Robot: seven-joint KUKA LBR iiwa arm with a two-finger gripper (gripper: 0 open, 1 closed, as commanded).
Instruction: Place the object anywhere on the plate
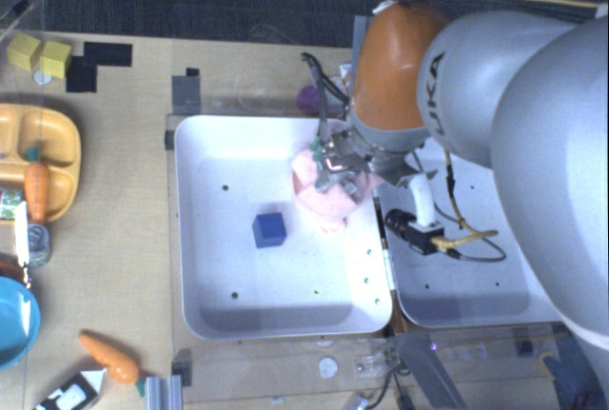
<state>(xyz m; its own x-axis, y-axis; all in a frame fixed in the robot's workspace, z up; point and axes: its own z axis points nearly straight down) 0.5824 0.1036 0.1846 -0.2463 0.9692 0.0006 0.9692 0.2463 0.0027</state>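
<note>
While the pincer [335, 172] hangs over the pink plate [322, 199], grip state untellable, the blue cube [269, 229] lies just left and nearer.

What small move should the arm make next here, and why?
Probably lower the tool straight down: it sits over the pink plate near the left bin's right wall, so a release there would likely land on the plate. The blue cube lies apart.

I see open floor across the left bin [219, 294]; only the blue cube [269, 229] and the pink plate [324, 194] at its right edge obstruct.
</note>
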